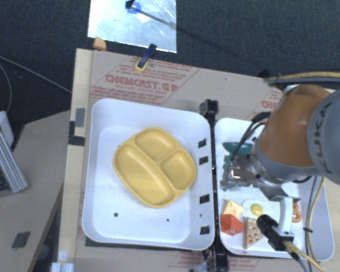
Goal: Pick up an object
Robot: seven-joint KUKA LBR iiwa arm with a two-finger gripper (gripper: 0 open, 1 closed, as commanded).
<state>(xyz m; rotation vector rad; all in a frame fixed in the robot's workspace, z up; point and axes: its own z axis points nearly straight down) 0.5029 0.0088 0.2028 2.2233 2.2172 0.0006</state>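
Centre left of the camera view: left bin [95, 215], white and shallow, with a yellow divided plate [155, 167] lying flat near its middle. Right of centre: right bin [323, 238], upper part covered by the grey-and-orange arm [300, 130] reaching in from the right edge. End effector [233, 174] low over that bin's left side, just below a teal object [237, 148]; whether clenched or released, impossible to tell. Lower in the same bin, toy food bunched close together: yellow cheese wedge [232, 208], red piece [231, 224], pizza slice [251, 233], fried egg [254, 208]. Upper left of the frame: shiny sheet [135, 10] on dark floor.
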